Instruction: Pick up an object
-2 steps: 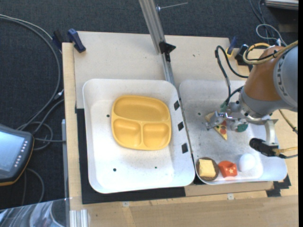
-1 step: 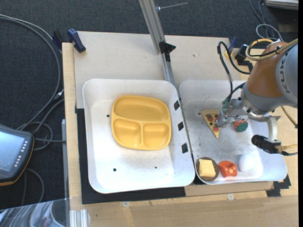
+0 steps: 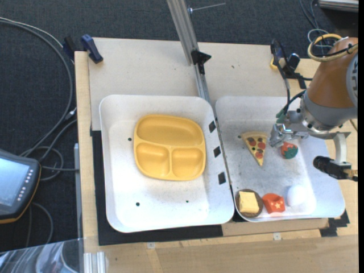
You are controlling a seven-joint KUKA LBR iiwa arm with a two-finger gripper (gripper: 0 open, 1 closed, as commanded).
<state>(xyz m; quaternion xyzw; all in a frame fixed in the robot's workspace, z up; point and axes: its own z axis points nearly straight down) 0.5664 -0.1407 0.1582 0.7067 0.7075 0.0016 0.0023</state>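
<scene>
Dark carpet and loose cables surround the bench (image 3: 142,61), which carries two shallow white bins side by side. Left bin (image 3: 114,169), middle of the frame, has a yellow divided plate (image 3: 169,147) lying flat in it. Right bin (image 3: 239,112) has the smaller stuff: a pizza slice toy (image 3: 256,147) near its centre, a yellow block (image 3: 248,202), a red piece (image 3: 273,203) and a white ball (image 3: 297,195) lined up along the lower edge. The arm (image 3: 330,90) comes in from the right of the frame, and the hand (image 3: 282,138) sits low over a small red and green round thing (image 3: 289,150), probably the target, just right of the pizza slice. Can't tell whether the hand is spread or pressed together, since the wrist blocks that bit. My worry: the round thing looks like it lies slightly off to the lower right of the hand, so a pinch could clip its edge and send it rolling. The pizza slice is also close enough to get nudged or grabbed by mistake.
</scene>
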